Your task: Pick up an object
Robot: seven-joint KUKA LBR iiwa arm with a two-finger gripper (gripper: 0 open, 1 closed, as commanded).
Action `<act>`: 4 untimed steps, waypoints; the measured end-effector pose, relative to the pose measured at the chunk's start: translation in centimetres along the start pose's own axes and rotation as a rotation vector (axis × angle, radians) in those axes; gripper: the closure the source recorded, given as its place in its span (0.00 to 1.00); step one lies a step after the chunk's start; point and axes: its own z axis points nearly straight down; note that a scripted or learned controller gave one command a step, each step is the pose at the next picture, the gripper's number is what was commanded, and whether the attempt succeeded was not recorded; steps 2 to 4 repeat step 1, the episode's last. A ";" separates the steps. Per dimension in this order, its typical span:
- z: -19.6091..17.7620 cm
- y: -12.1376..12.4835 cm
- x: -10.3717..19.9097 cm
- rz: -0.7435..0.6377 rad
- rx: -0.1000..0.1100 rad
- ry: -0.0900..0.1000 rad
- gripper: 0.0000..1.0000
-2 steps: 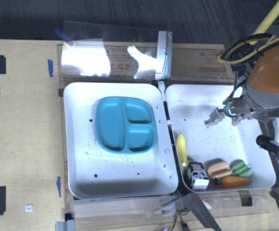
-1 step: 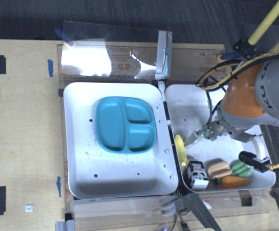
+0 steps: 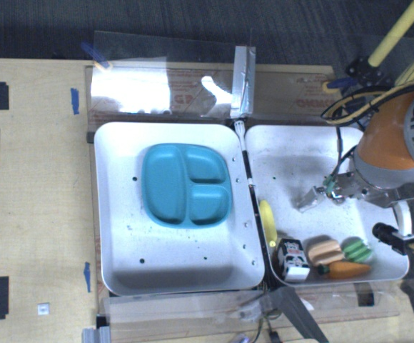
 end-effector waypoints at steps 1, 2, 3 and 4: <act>-0.1 -5.6 2.0 0.054 0.002 0.003 0.00; -0.1 -5.6 2.0 0.054 0.002 0.003 0.00; -0.1 -5.6 2.0 0.054 0.002 0.003 0.00; -0.1 -5.6 2.0 0.054 0.002 0.003 0.00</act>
